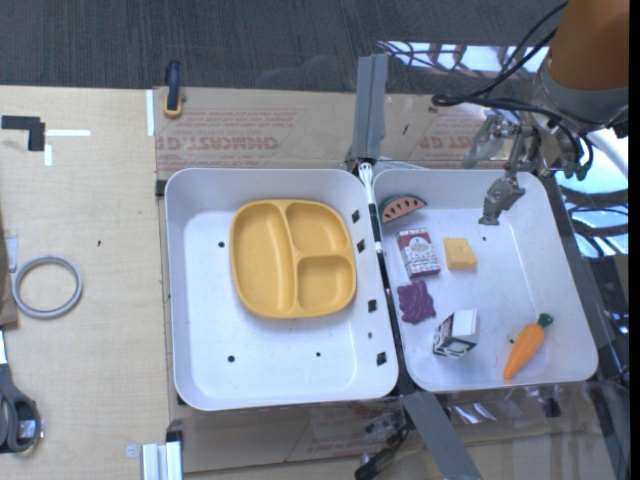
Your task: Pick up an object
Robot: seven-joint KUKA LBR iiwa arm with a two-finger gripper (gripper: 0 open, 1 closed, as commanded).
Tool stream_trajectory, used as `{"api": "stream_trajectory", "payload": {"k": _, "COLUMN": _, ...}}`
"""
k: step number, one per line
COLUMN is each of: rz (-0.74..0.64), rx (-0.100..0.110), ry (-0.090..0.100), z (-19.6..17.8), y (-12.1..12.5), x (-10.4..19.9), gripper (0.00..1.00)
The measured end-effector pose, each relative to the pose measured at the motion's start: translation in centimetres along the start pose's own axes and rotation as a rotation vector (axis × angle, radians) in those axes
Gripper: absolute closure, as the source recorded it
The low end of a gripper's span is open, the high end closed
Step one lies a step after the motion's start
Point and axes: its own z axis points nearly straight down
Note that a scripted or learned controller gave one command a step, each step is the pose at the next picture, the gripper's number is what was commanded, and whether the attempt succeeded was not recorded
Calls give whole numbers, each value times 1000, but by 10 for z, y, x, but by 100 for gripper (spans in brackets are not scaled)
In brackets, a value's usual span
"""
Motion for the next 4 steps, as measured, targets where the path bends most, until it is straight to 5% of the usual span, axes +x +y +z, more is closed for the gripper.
{"api": "stream_trajectory", "payload": {"k": 1, "rz": -119, "rx": -1, "ry": 2, "z": 108, "y": -7, "x": 66, "gripper": 0}}
{"api": "stream_trajectory", "payload": {"k": 2, "rz": 619, "rx": 1, "ry": 2, "z": 169, "y": -30, "x": 39, "gripper": 0}}
{"api": "stream_trajectory", "payload": {"k": 3, "rz": 730, "rx": 2, "ry": 0, "z": 188, "y": -64, "x": 23, "gripper": 0}}
{"api": "stream_trajectory", "payload": {"k": 4, "rz": 726, "rx": 3, "ry": -8, "z": 176, "y": -63, "x": 21, "gripper": 100}}
